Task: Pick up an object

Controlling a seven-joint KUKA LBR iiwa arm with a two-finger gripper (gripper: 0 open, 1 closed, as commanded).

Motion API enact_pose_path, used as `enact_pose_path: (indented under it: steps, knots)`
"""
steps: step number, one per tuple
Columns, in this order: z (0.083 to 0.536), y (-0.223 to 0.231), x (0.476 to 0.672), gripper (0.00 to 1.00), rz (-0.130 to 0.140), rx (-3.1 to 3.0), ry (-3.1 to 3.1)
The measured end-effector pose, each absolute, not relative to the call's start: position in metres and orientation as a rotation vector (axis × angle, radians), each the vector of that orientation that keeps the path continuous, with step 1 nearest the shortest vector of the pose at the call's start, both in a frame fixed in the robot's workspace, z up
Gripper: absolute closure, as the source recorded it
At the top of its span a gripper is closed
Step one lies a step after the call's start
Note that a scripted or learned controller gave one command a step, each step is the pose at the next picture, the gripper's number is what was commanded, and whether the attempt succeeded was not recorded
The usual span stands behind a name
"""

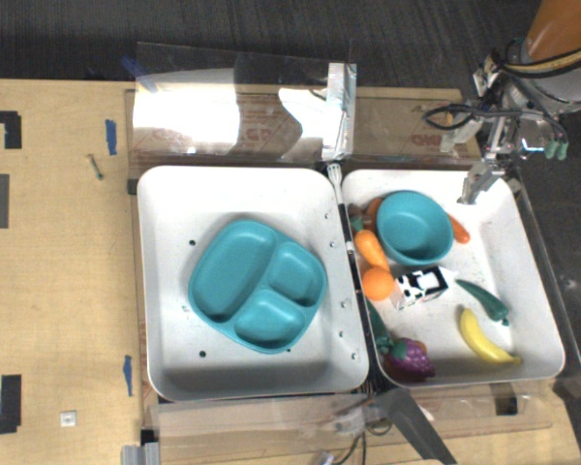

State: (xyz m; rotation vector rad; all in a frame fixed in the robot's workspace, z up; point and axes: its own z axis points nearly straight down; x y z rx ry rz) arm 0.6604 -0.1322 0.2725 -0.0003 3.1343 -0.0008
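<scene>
Over the right bin's (537, 289) far corner hangs the hand (476, 188), holding nothing; its opening I cannot tell.

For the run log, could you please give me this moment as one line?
pincer: above right bin's far corner, holding nothing | bowl, banana, grapes: in right bin | divided plate: left bin

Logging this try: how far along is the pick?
Nothing looks picked yet: the banana, grapes and teal bowl all lie in the right bin. The gripper hangs over that bin's top right corner. Choosing, gripping and lifting an object remain.
</scene>
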Motion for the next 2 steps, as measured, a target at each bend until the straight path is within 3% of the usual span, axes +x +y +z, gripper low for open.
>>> enact_pose_path:
  steps: [1,2]
  knots:
    - [0.172,-0.142,0.667,0.00,0.001,0.381,3.117]
    - [0.090,-0.211,0.632,0.00,-0.003,0.469,3.095]
